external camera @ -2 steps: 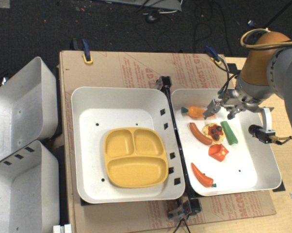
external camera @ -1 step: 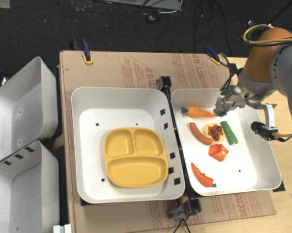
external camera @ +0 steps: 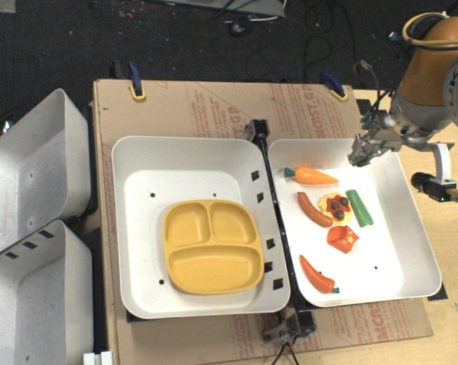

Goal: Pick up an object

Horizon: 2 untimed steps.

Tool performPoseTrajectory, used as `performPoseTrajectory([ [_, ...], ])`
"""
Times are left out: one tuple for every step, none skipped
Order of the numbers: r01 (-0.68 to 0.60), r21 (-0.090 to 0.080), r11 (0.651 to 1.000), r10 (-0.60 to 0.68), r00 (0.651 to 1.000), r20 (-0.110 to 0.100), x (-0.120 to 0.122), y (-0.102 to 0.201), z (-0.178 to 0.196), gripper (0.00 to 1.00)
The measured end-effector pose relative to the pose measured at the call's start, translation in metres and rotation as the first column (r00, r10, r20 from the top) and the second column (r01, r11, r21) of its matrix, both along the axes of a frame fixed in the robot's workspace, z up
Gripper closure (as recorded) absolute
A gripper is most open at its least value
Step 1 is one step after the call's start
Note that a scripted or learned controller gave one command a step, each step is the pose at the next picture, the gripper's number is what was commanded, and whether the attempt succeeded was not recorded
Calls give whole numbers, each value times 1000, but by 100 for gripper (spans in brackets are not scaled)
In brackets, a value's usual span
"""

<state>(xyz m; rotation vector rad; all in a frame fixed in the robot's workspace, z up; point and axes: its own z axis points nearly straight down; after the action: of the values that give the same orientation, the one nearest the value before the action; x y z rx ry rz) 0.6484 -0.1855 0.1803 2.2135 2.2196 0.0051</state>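
The right bin (external camera: 411, 226) holds several toy foods: an orange carrot (external camera: 313, 176), a brown sausage (external camera: 313, 209), a small pizza slice with dark toppings (external camera: 338, 204), a green stick (external camera: 359, 207), a red pepper piece (external camera: 342, 238) and a red chili (external camera: 316, 274). My gripper (external camera: 360, 154) hovers over the bin's far right part, up and to the right of the carrot. I see nothing held in it.
The left bin (external camera: 138, 166) holds a yellow divided plate (external camera: 212, 246). Two grey-white containers (external camera: 31, 204) stand off the bench at the left. A black clamp (external camera: 258, 130) sits at the far end of the divider between the bins.
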Motion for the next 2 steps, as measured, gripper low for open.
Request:
performPoseTrajectory([
  [0,0,1000,0,1000,0,0,-1,64,100],
  [0,1,1000,0,1000,-5,1,-1,68,100],
])
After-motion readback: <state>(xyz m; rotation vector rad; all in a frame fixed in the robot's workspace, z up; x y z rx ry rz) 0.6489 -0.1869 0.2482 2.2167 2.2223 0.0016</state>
